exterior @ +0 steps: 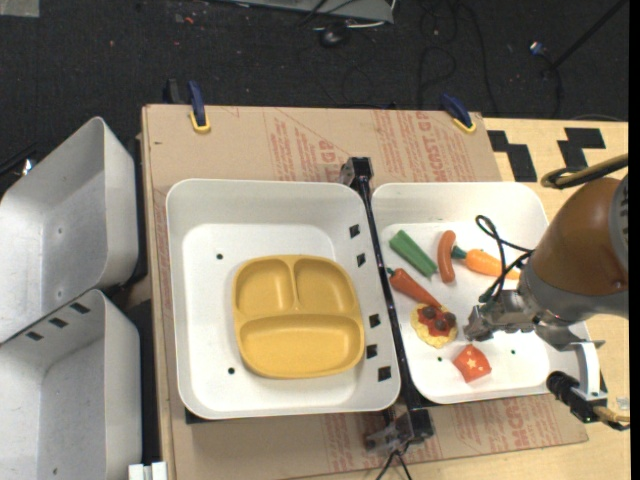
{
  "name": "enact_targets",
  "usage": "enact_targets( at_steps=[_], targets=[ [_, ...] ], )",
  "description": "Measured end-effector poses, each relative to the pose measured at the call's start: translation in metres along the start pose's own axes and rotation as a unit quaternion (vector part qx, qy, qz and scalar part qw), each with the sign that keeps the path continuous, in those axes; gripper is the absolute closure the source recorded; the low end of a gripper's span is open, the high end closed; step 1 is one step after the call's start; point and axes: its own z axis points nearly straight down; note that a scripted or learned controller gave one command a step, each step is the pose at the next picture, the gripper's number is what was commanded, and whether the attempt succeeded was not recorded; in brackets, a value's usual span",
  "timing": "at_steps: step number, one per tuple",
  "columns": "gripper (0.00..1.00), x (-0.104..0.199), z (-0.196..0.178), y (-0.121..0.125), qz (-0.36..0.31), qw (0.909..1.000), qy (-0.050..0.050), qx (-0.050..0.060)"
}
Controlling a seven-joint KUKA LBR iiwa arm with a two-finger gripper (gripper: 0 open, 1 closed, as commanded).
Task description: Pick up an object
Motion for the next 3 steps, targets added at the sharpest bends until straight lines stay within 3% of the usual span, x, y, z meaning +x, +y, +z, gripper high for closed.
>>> enact_targets(
  at_steps=[3],
  targets=[
    [1.0, -0.018, -0.143, 0.015, -0.003, 1.0, -0.002, -0.001]
  ],
)
